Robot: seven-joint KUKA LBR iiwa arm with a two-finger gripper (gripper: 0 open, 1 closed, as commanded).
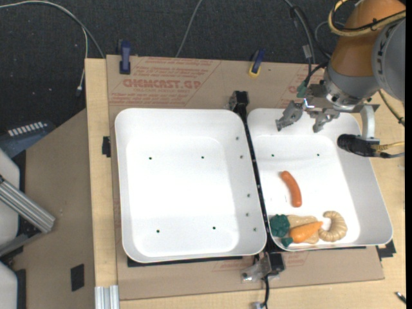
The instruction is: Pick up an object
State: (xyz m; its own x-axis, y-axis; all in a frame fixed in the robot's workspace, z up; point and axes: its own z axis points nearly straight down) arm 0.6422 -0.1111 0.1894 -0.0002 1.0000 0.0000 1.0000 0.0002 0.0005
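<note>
An orange sausage (pixel 292 188) lies alone in the middle of the right bin (pixel 347 166). Along that bin's near edge sits a cluster: a dark green piece (pixel 280 225), an orange carrot-like piece (pixel 305 232) on a pale tan one, and a curled beige piece (pixel 334 226). My gripper (pixel 302 120) hangs over the far end of the right bin, well beyond the sausage. Its two grey fingers (pixel 287 117) are spread apart and open, with nothing between them.
The left bin (pixel 132 172) lies beside the right one, a black divider clip (pixel 240 101) at their far junction. Both rest on a cardboard sheet (pixel 161 82) held by blue clamps (pixel 125 56). A black fitting (pixel 356 143) pokes over the right bin's right rim.
</note>
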